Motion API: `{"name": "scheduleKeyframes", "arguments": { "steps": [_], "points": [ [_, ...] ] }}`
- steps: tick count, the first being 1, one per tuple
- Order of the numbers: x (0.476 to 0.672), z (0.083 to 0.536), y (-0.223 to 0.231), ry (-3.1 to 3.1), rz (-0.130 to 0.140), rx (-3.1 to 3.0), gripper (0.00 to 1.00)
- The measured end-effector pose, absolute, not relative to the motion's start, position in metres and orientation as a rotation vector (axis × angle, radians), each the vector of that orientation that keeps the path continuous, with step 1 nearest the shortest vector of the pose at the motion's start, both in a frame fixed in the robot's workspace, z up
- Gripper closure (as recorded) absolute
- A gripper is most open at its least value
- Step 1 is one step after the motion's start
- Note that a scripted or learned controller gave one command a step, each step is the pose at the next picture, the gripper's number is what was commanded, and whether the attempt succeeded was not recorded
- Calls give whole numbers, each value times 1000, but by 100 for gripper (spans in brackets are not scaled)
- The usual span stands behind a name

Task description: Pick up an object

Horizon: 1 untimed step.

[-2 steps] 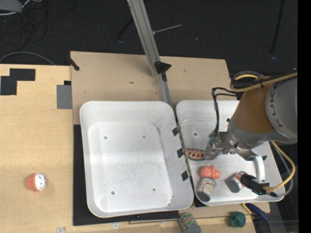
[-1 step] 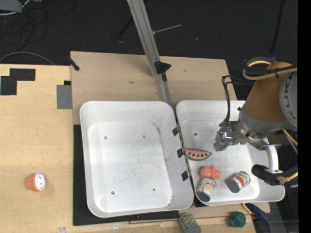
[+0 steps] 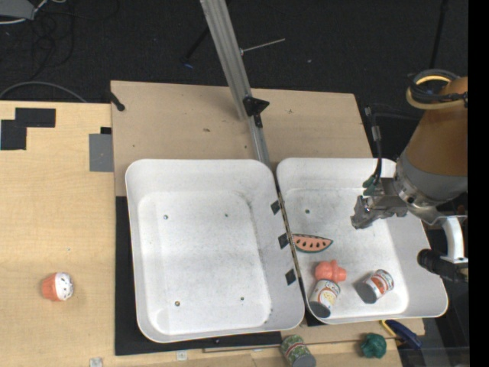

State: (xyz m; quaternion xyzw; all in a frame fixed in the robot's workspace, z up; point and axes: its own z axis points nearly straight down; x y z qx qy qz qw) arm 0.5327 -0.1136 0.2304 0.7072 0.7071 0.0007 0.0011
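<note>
Reaching in from the right, the arm (image 3: 435, 147) hangs its gripper (image 3: 365, 214) over the right bin (image 3: 336, 176), near that bin's right wall and above bare floor; whether it is open or closed cannot be told, and nothing shows in its grasp. Two white bins sit side by side on the tabletop (image 3: 183, 117), touching along their inner walls, where three small black clips (image 3: 284, 241) mark the seam. The left bin (image 3: 145, 182) shows just its speckled floor. The right bin holds four things, all in its front half, toward the near edge. One watermelon slice (image 3: 312, 243) lies flat close to the inner wall, apart from the gripper. One orange-red lump (image 3: 330, 270) sits just in front of it, touching or nearly touching a small can (image 3: 325, 293) that lies tilted by the front inner corner. A second can (image 3: 376, 286) lies on its side nearer the front right corner, apart from the first. Outside the bins, one orange and white ball (image 3: 57, 287) rests on the pale surface far to the left. At the tabletop's near edge, one dark can (image 3: 294, 350) and one green lump (image 3: 374, 345) sit just in front of the right bin. One metal rail (image 3: 229, 56) runs from the far side down to the seam between the bins.
</note>
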Motion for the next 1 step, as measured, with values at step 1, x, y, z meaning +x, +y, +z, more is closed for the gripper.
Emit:
{"name": "scheduleKeyframes", "arguments": {
  "steps": [1],
  "points": [
    [534,283,-115,2220,3,2219,100]
  ]
}}
